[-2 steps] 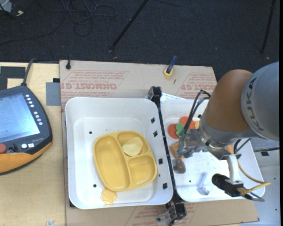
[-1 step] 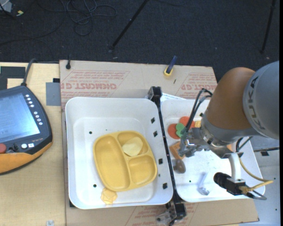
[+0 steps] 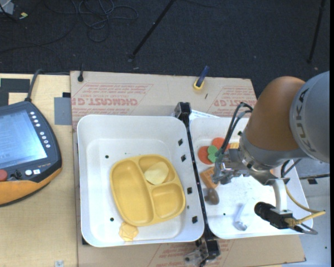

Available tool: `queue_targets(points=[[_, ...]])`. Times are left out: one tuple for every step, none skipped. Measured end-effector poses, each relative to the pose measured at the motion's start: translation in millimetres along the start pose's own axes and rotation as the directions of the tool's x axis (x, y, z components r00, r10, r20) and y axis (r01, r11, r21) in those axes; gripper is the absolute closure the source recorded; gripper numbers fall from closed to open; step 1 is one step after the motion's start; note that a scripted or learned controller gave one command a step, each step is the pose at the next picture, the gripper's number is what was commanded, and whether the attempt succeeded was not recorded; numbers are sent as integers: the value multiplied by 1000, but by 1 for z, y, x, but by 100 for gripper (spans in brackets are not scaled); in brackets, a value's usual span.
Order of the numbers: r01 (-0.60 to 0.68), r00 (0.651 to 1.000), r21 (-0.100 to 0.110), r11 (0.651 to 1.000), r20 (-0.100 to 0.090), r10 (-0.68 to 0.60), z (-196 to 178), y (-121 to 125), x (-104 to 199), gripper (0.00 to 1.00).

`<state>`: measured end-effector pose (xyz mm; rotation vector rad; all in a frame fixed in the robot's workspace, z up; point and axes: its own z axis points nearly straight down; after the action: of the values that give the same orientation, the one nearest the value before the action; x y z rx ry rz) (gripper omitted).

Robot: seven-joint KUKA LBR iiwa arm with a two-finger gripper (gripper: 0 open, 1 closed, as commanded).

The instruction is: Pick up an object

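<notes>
Right of centre, over right white bin (image 3: pixel 300 218) | hand (image 3: pixel 225 168) state: cannot tell | flat orange piece (image 3: pixel 205 175) and brown spoon-shaped object (image 3: pixel 211 195) lie just lower-left

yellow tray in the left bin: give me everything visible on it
The yellow tray is a divided plate, plastic by its look, with one long compartment on its left and two smaller ones on its right. It lies flat and upright in the left bin, turned slightly askew. A pale yellow chip-like piece lies in the upper right compartment. A small yellow item sits at its lower edge; contact is unclear.
</notes>
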<state>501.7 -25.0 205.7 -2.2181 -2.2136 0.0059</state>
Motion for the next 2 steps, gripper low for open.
queue_targets(points=[[5,1000,-8,1000,2,-5,-47,11,48,100],[0,1000,-15,1000,2,0,-168,-28,21,100]])
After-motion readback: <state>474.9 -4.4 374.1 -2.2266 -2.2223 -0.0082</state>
